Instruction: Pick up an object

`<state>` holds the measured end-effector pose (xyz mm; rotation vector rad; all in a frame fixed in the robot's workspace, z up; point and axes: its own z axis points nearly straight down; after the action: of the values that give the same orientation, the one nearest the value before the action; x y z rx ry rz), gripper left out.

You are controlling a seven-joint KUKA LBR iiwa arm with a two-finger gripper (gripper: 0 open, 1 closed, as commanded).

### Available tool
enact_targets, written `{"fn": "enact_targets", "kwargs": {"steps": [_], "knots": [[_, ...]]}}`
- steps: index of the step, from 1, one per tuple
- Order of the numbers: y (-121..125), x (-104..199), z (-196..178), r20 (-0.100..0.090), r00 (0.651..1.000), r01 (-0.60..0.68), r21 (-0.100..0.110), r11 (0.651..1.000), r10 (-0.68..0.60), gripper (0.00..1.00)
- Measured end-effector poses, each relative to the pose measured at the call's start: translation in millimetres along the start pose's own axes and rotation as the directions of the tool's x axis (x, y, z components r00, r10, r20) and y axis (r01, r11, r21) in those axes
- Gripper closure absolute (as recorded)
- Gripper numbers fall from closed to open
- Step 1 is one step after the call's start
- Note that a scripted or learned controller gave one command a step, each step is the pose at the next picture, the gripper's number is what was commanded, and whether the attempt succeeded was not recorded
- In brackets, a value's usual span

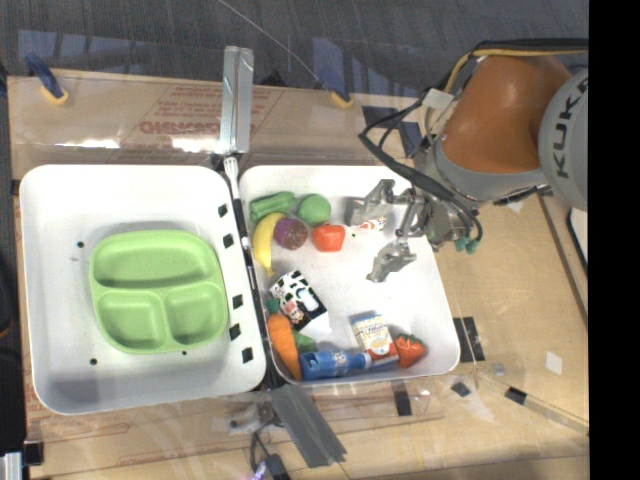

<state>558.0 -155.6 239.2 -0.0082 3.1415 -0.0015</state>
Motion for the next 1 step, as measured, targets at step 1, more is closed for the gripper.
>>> {"fn": "enact_targets", "kwargs": {"steps": [1], "knots": [[16.0, -41.6, 138.3, -0.011, 0.981, 0.195, -0.007, 0.981, -0.195, 0.0]]}}
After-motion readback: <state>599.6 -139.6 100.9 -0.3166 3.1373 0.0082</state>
